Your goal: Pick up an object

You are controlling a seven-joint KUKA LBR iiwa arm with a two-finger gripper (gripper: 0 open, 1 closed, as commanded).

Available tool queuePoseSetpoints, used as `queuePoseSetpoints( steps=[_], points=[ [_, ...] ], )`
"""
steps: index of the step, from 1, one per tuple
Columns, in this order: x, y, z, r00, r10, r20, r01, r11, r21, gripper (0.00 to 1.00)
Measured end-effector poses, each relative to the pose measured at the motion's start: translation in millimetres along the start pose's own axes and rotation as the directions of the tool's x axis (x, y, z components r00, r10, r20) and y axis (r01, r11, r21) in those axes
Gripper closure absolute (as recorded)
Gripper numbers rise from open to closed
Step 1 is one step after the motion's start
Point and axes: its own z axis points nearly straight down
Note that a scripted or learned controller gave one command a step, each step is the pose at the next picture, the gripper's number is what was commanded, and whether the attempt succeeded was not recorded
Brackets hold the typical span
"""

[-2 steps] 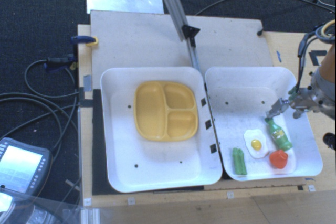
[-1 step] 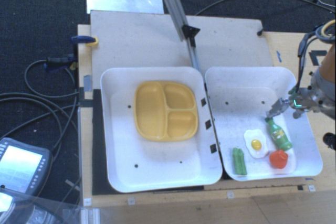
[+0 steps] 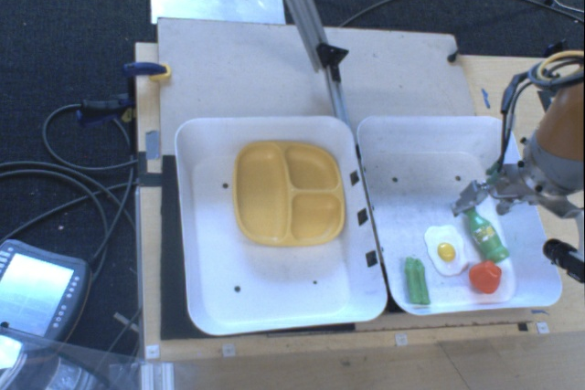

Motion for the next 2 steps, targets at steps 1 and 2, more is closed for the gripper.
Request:
queuePoseSetpoints(
  steps=[1,2],
  points=[
    [7.2,6.9,55.7,1.000,-0.004,-0.001,0.004,1.000,0.000,0.00],
    [7.2,7.4,66.6,1.000,0.001,0.001,-0.001,1.000,-0.003,0.00]
  ],
)
